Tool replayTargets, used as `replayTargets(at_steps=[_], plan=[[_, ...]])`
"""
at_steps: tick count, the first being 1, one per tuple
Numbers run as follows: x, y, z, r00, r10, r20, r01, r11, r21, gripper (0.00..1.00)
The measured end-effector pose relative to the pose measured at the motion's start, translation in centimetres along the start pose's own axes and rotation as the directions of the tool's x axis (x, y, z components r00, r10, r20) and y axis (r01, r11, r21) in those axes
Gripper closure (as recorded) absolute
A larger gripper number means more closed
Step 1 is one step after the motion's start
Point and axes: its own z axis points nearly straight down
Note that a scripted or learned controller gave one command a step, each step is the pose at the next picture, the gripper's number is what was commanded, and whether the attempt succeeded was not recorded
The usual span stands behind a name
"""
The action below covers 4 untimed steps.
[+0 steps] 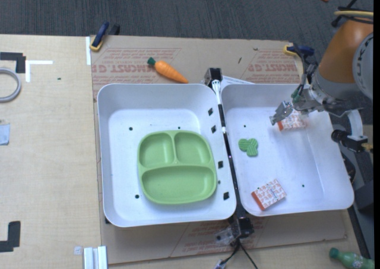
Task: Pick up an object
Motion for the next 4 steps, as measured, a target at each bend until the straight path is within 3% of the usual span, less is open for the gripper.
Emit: replayTargets(at_steps=[1, 2, 3, 4], plan=[[-0.1, 0.1, -1.0, 1.000, 0.001, 0.002, -0.001, 1.000, -0.002, 1.00], [0.0, 0.1, -1.0, 1.000, 0.001, 0.001, -0.001, 1.000, -0.002, 0.00], [-1.0, -0.3, 1.1, 0.957, -0.288, -0.001, 0.288, 0.957, 0.003, 0.00], [-1.1, -0.2, 0.0, 0.958, -0.287, 0.005, 0.287, 0.958, -0.002, 1.00]])
